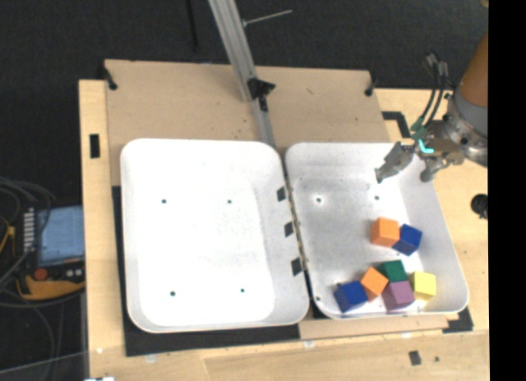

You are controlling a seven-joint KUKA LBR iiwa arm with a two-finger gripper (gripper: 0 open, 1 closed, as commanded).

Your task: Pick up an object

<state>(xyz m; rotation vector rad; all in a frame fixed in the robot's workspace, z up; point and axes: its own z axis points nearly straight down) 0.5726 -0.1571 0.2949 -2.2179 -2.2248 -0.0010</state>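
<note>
My gripper (pixel 408 167) hangs over the upper right part of the right bin (pixel 329 223), open, with nothing between its fingers. Below it lie an orange block (pixel 384 231) and a blue block (pixel 408 239) side by side. Nearer the front of the bin sits a cluster: a blue block (pixel 351 296), an orange block (pixel 374 281), a green block (pixel 394 270), a purple block (pixel 399 295) and a yellow block (pixel 424 284). The gripper is well above and behind all of them.
The left bin (pixel 205 231) stands beside the right one, a ridge with clips (pixel 292 227) between them. A slanted metal pole (pixel 238 43) rises at the back. A blue device and cables (pixel 49 248) lie off the bench at left.
</note>
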